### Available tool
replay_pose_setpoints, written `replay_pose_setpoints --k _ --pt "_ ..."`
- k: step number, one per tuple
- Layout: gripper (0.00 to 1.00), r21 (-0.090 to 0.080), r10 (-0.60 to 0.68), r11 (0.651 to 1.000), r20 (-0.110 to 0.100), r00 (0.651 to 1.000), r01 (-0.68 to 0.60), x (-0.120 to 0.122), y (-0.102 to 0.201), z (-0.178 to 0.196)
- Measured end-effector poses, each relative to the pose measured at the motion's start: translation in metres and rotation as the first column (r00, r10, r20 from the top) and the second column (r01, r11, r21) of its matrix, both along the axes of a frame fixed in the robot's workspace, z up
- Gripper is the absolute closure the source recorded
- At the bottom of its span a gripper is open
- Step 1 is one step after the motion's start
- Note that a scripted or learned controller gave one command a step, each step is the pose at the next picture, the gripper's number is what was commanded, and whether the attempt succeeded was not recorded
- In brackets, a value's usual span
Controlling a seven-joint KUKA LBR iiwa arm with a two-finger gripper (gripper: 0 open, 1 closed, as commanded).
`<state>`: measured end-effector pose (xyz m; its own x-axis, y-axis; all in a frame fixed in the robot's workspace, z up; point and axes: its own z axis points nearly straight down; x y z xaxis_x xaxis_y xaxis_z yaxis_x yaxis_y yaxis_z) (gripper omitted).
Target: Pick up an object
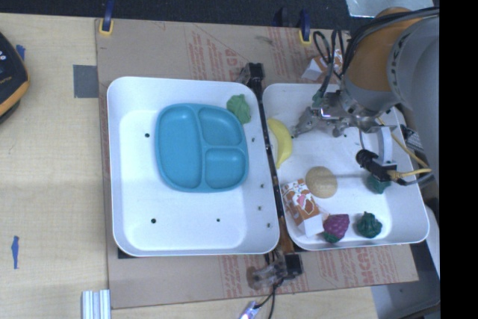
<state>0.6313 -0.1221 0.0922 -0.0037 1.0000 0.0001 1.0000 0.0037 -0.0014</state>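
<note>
Arm over right bin; gripper (323, 118) poised near the bin's upper left, grip state cannot be told.

A yellow banana (281, 141) is seen just left of and below the gripper, against the right bin (407, 231) wall. A tan round object (322, 181), a printed packet (301, 202), a purple grape bunch (336, 226) and a dark green piece (367, 225) are noted lower down, well apart from it. A blue divided plate (201, 147) is recorded in the left bin (127, 198).
</note>
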Motion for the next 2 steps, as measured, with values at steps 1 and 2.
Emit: replay_pose_setpoints --k 1,2 --pt "0.0 -0.001 -0.001 1.0 0.0 1.0 0.001 -0.021 -0.056 0.062" --pt "0.0 -0.001 0.0 1.0 -0.002 1.0 0.0 -0.074 -0.09 0.061"
